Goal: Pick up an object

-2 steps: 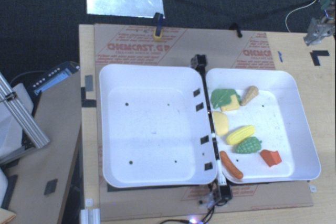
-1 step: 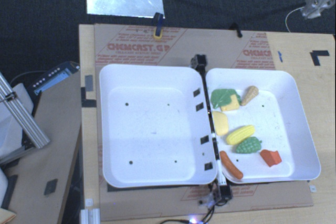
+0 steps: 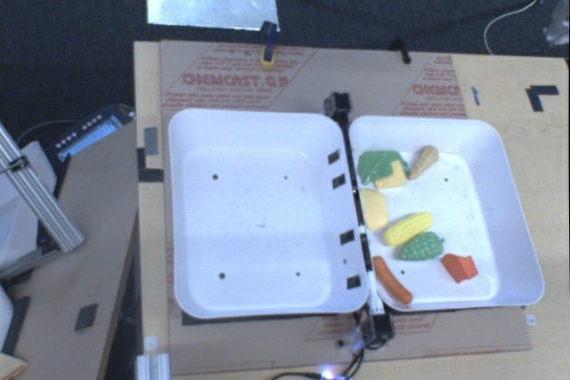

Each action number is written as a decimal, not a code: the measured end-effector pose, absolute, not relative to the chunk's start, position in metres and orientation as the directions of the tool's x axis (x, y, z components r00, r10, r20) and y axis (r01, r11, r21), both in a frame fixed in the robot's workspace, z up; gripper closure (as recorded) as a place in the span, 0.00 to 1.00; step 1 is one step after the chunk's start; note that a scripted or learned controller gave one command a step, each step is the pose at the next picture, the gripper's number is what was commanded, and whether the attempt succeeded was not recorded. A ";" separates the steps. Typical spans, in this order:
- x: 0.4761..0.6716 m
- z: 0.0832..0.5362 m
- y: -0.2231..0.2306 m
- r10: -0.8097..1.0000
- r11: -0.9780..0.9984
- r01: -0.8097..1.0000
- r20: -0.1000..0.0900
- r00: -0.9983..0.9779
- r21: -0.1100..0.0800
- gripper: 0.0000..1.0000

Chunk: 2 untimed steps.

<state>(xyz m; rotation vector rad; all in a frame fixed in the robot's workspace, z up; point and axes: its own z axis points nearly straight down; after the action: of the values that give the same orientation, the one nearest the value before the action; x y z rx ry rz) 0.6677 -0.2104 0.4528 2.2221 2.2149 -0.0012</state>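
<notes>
The right bin (image 3: 508, 191) holds several toy foods. A green leafy piece (image 3: 378, 163) lies at its upper left on a yellow wedge (image 3: 392, 177), with a tan cone-shaped piece (image 3: 424, 160) beside them. Lower down are a pale yellow lump (image 3: 374, 209) against the left wall, a yellow corn cob (image 3: 408, 228), a green bumpy piece (image 3: 421, 246), a red-orange block (image 3: 460, 267) and an orange-red sausage (image 3: 392, 279) near the front left corner.
The left bin (image 3: 258, 218) lies beside the right one, joined by black clips (image 3: 342, 182) along the shared wall. Both sit on a cardboard sheet (image 3: 240, 71) on the bench. A metal frame (image 3: 36, 200) stands at the left.
</notes>
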 end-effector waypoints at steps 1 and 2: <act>0.669 0.496 -0.201 1.000 0.004 1.000 -0.002 -0.004 0.006 1.00; 0.668 0.523 -0.185 1.000 0.005 1.000 -0.002 -0.005 0.005 1.00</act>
<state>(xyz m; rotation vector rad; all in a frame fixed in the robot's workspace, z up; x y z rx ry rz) 0.6685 -0.1852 0.5228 2.2130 2.2235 0.0030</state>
